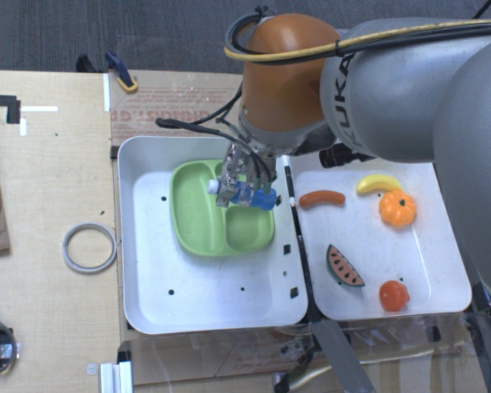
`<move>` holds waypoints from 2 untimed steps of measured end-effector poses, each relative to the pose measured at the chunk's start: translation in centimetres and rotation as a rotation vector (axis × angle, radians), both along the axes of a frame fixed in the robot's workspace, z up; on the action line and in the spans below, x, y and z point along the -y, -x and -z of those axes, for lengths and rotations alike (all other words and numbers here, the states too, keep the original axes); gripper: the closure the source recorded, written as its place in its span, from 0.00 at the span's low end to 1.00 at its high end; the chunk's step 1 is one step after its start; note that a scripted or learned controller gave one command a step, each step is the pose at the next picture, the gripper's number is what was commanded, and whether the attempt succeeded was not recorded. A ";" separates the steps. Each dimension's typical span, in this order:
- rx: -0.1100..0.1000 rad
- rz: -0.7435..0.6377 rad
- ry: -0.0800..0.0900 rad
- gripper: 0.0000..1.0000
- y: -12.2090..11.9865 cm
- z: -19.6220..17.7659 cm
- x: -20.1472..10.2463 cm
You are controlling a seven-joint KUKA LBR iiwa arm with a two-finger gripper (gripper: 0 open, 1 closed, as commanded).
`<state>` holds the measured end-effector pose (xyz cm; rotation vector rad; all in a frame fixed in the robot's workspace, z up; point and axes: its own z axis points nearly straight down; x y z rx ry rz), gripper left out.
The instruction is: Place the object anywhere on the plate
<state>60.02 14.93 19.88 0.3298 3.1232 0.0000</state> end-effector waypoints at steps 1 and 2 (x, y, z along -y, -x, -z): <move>0.002 -0.300 0.000 1.00 1.2 -3.5 5.1; 0.002 -0.300 0.000 0.00 1.2 -3.5 5.1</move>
